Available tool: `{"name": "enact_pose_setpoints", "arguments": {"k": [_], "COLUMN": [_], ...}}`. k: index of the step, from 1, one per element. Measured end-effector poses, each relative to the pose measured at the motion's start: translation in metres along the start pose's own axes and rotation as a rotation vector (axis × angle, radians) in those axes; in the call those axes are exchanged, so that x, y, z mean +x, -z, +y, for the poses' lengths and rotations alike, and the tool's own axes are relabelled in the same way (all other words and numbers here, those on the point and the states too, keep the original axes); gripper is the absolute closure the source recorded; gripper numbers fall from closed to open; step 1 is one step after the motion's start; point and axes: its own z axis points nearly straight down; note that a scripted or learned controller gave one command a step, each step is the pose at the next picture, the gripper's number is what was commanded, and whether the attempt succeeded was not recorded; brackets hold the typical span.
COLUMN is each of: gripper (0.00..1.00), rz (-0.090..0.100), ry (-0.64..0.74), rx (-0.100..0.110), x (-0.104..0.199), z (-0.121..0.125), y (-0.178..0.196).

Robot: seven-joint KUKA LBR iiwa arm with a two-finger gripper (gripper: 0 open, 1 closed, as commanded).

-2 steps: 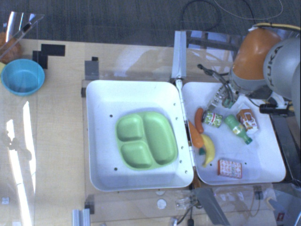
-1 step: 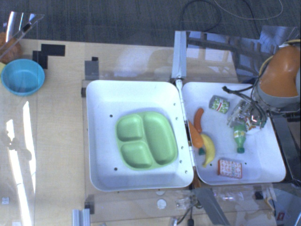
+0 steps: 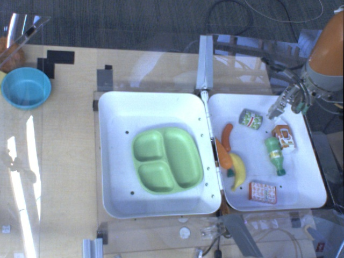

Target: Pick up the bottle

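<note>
From above, the bench (image 3: 64, 160) carries two shallow white bins side by side. The left bin (image 3: 115, 144) holds a green divided tray (image 3: 166, 159) near its middle. The right bin (image 3: 306, 190) holds the small things: a green bottle (image 3: 274, 155) lies on its side toward the bin's right edge, its cap pointing at the near edge. Just above the bottle and touching or nearly touching it sits a small orange-and-white carton (image 3: 284, 137). A small green-and-white can (image 3: 250, 119) lies near the bin's far edge, left of the carton. Along the bin's left edge lie a red-orange sausage-shaped toy (image 3: 227, 135), an orange carrot-like piece (image 3: 223, 158) and a yellow banana (image 3: 237, 171), close together. A flat printed packet (image 3: 263, 192) rests by the near edge, below the bottle. The gripper (image 3: 275, 110) hangs over the far right corner of the right bin, between the can and the carton, with the bottle well apart from it toward the near edge. Nothing sits between its fingers, though whether they are spread or closed I cannot tell. A blue bowl (image 3: 26, 87) stands at the bench's far left corner.
</note>
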Motion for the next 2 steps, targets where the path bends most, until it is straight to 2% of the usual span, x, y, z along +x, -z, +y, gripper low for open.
{"name": "enact_pose_setpoints", "arguments": {"k": [1,2], "gripper": [1.0,0.0], "rz": [-0.003,-0.001], "ry": [-0.156,-0.156], "rx": [0.0,0.001], "x": [-0.0432,-0.043], "z": [-0.0027,-0.0027], "y": [0.097,0.0967]}}
